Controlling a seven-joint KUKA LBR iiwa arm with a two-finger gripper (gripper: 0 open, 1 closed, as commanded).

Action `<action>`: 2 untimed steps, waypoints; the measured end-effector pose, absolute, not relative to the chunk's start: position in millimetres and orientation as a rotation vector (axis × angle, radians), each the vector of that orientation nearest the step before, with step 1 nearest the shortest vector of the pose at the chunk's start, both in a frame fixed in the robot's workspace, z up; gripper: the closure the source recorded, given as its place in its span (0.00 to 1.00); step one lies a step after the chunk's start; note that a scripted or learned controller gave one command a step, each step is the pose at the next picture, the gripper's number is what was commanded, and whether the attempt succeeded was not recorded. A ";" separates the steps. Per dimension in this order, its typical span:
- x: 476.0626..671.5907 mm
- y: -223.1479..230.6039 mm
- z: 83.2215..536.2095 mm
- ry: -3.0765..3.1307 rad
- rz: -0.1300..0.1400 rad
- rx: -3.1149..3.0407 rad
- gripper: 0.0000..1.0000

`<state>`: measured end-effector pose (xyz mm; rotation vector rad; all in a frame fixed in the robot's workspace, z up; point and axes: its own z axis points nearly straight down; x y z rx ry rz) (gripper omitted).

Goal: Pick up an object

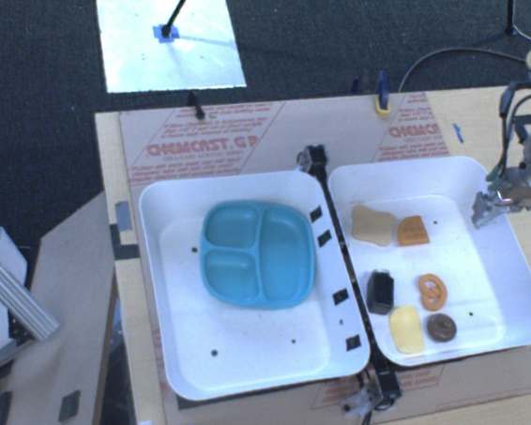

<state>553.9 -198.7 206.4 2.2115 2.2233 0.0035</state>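
The right bin (497, 258) holds several small items: a beige bread-like piece (373, 225), an orange block (413, 231), a black block (380, 292), a pretzel (432, 290), a pale yellow piece (406, 329) and a brown round doughnut (441, 328). The left bin (175, 292) holds a blue divided plate (257, 254). My gripper (487, 206) hangs over the right bin's right rim, apart from every item, with nothing seen in it.
The bins sit side by side on a cardboard-covered bench (239, 139), joined by a black divider (338, 256). A white sheet (169, 38) lies at the back. Cables (447, 56) run at the back right.
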 end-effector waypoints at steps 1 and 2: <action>555.4 -199.0 254.8 2.224 0.005 2.210 1.00; 562.7 -142.5 260.3 2.229 0.003 2.211 1.00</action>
